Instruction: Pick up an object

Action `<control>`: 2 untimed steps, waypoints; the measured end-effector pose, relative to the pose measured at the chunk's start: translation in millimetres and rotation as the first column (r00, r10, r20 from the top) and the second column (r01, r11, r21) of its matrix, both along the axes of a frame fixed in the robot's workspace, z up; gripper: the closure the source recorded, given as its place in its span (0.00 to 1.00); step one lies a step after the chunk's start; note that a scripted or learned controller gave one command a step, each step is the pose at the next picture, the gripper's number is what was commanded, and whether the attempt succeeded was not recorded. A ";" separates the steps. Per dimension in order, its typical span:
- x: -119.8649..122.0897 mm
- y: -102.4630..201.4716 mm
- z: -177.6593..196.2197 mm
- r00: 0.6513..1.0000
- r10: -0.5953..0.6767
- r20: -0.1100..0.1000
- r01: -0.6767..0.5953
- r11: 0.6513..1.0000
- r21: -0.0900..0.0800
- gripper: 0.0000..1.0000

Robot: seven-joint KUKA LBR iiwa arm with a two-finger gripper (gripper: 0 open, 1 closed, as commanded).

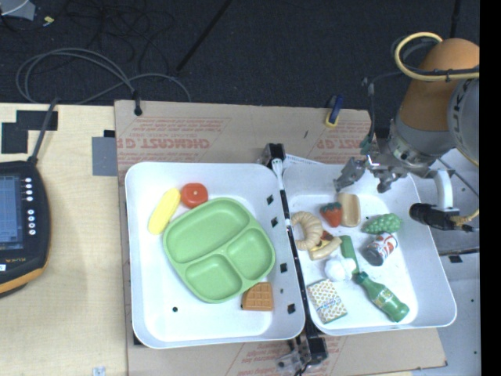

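Objects for picking: a loose cluster in the right bin [438, 308], none yet lifted.
Nearest candidates: hot dog bun [349, 208] and strawberry [333, 213], touching each other, just below the gripper.
Others in the cluster: croissant [307, 227], green bottle [383, 296], small can [380, 247], white egg-like piece [339, 269], patterned packet [326, 301], green leafy piece [381, 224].
Gripper [374, 173]: above the bin's far edge, fingers spread, nothing between them.
Arm [430, 92]: reaches in from the right, wrist over the bin's far right corner.
Step in hand: approach, judged from the empty, spread fingers above the cluster.
Next move calls for: choosing one piece, descending straddling it, and closing without nudging its neighbours.
Left bin [141, 288]: green divided plate [219, 249], yellow piece [163, 210], tomato [194, 194], waffle [257, 297].
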State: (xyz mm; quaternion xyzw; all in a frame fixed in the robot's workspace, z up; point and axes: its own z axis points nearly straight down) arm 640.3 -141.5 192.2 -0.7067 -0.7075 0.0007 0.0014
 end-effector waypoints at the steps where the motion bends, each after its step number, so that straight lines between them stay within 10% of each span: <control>1: -30.4 33.5 -83.8 1.000 -0.003 0.022 0.003 1.000 -0.008 0.00; 2: -1.9 51.2 -100.9 1.000 0.001 0.009 -0.001 1.000 -0.004 0.00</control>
